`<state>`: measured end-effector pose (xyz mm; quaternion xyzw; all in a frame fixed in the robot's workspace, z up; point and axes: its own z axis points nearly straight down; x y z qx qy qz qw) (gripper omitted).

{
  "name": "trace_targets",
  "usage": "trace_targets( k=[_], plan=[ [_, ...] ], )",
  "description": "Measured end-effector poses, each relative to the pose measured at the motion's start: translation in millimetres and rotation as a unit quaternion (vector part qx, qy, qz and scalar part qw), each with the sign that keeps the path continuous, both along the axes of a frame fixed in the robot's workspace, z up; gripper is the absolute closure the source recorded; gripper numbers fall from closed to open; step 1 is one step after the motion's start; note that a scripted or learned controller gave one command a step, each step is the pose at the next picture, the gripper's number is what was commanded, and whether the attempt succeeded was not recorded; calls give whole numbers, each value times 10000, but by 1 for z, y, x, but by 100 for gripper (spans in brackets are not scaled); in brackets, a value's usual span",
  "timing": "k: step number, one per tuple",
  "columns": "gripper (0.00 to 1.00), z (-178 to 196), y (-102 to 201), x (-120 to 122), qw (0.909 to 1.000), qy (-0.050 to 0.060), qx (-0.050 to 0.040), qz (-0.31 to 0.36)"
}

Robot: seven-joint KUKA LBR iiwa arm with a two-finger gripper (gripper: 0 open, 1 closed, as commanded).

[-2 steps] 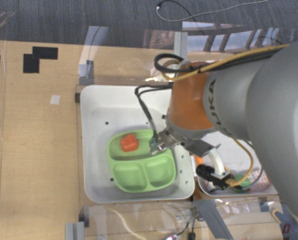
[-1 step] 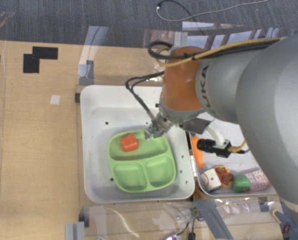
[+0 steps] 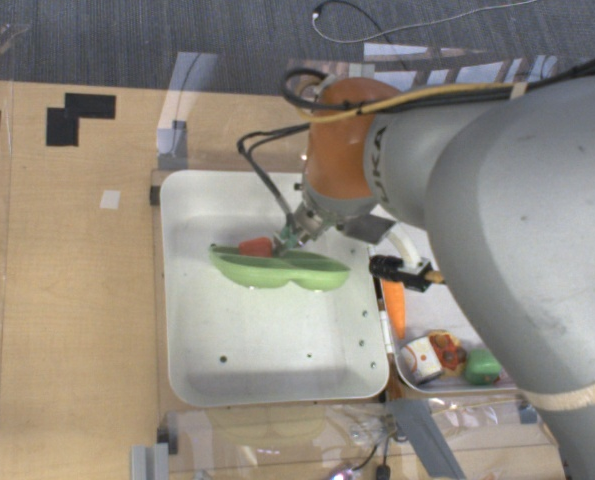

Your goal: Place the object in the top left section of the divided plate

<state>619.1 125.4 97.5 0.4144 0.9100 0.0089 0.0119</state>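
The grey arm (image 3: 497,228) reaches leftward, its pincer (image 3: 295,236), state unclear, over the green divided plate (image 3: 277,268), whose long axis runs left-right, beside a red object (image 3: 255,247).

Light wooden counter (image 3: 67,298) with black markings (image 3: 77,116), carrying two white bins side by side: left bin (image 3: 192,358), right bin (image 3: 417,378).

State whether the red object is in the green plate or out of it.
In. The red object sits inside the green plate's upper-left part, within its rim, beside the end effector.
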Motion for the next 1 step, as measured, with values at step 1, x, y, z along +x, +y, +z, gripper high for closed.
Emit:
trace_targets(
  k=[1],
  plan=[
    [100,0,-9,-27,9959,-25,-25,908]
  ],
)
